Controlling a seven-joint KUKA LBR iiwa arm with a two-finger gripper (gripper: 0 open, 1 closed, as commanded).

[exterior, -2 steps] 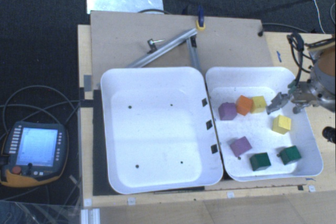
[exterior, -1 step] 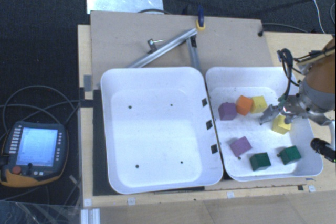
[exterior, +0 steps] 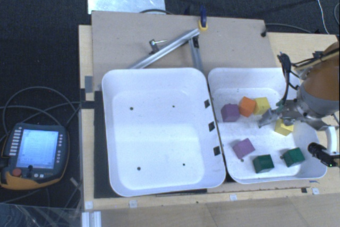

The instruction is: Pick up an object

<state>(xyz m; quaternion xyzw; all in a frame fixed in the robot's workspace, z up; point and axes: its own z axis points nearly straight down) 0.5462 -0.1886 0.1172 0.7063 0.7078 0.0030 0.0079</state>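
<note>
The gripper hangs low in the right bin, touching a yellow block. I cannot tell if it is open or shut. An orange block sits nearby.

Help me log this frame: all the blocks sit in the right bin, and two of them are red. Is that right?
Not quite. The blocks are all in the right bin, but none is red: the camera view shows two purple blocks, along with orange, yellow and green ones.
</note>
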